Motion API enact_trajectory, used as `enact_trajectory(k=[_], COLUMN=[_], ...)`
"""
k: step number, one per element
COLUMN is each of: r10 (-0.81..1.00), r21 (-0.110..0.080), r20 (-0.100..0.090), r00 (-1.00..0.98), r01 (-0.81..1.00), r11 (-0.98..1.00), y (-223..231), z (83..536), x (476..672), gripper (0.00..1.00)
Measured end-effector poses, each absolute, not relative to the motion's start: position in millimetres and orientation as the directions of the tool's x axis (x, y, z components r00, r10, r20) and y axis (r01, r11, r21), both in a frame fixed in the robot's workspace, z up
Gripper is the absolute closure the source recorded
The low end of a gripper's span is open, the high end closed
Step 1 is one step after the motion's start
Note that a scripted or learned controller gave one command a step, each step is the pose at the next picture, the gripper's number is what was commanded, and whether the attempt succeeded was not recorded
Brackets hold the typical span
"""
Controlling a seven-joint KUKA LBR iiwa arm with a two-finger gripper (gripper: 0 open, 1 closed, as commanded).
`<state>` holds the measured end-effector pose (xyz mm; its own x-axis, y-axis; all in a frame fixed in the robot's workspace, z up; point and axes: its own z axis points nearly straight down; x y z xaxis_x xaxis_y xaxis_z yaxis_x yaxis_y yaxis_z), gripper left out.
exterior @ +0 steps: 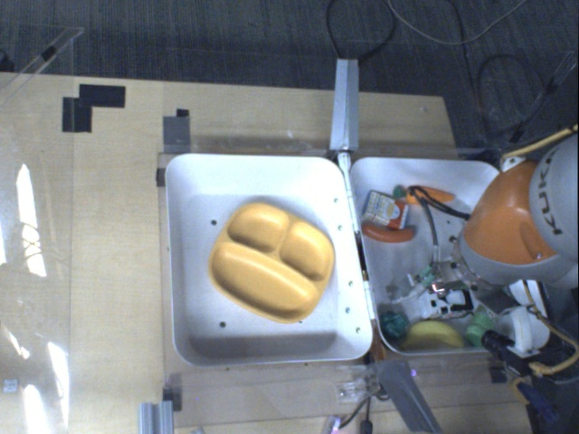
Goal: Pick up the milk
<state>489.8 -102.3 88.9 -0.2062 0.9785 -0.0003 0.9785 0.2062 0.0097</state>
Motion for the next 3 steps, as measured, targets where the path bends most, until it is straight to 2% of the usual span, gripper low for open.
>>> enact_trajectory(k=[1, 2, 3], r10=[0.978, 0.978, 0.949], r21=[0.019, 0.019, 0.013], r20=[-0.003, -0.003, -0.005], r00=[-0.209, -0.208, -0.314], r01=[0.978, 0.978, 0.949], r11=[0.209, 0.209, 0.314], y=[-101.7, -101.8, -103.3], z=[101.3, 101.3, 89.4], x=[493.5, 493.4, 491.1], gripper=[1.00, 0.00, 0.00])
